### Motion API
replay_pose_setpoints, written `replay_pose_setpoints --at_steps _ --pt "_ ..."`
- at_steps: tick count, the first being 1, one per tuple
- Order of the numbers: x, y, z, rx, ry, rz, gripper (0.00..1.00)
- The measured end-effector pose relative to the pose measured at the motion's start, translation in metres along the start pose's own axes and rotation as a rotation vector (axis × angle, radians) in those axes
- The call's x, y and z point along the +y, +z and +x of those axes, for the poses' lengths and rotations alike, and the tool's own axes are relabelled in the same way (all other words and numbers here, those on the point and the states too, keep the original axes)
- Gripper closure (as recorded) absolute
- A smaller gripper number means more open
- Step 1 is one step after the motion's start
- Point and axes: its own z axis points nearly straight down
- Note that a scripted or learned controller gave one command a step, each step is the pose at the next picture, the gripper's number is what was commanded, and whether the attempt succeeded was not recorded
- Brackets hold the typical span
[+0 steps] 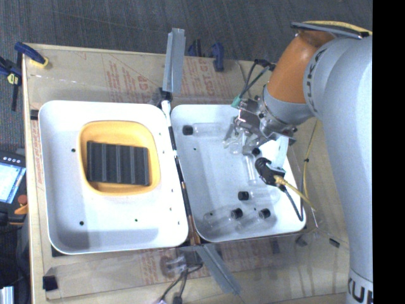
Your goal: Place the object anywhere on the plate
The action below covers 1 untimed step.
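Dark ribbed slab (119, 163): rectangular, near-black, four parallel raised ribs running front to back, lying flat and square in the well of the yellow plate (117, 128), yellow rim visible on all four sides. Plate with rounded corners, sitting in the left bin (63, 220), nearer its far edge than its front edge. Right bin (209, 170) touching it along the shared middle edge. Several clear pieces with black caps (253, 215) clustered near the right bin's front edge toward its right corner, plus one small black-capped piece (187, 130) alone near its far left corner. Gripper (243, 138) over the far right part of the right bin, well apart from slab and plate. Claw state: cannot tell, too much glare and clutter around the tip. Arm (342, 138) coming in from the right, bent down steeply, orange band (294, 68) just above the wrist, over the bin's far right corner. Black cable with yellow lead (288, 189) hanging off the wrist along the bin's right edge. Both bins on the wooden bench (95, 68), blue clamp (30, 52) at its far left corner.
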Motion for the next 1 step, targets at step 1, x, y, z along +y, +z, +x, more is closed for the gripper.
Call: replay_pose_setpoints --at_steps 1 --pt "0.0000 -0.0001 0.0001 0.000 0.000 0.000 0.00"
